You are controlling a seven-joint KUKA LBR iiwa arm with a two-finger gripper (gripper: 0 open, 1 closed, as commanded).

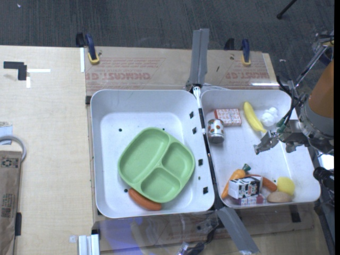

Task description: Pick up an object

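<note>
The gripper (264, 145) hangs over the right bin (234, 97), toward its right side, with nothing between its fingers; the fingers look spread a little apart, their tips pointing left and slightly down the frame. Under and to the left of the tips lies a bare stretch of white floor, the widest open room in this bin, running between the far group of things and the near group.

At the far side sit a banana (253, 116), lying at a slant, a crumpled white object (270, 116) just right of it near the far right wall, a small patterned box (229, 116) left of the banana, and a small tin can (215, 130) close against the left wall by the divider.

Along the near wall the things crowd together: a carrot (235, 178) with a green top, a black-and-white printed box (245, 188) touching it, a yellow lemon-like fruit (286, 185) and a tan rounded piece (279, 197) in the near right corner.

The left bin (106, 142) holds a green divided plate (156, 164) that takes up most of its floor, with an orange sausage-shaped toy (144, 200) half tucked under its near edge.
</note>
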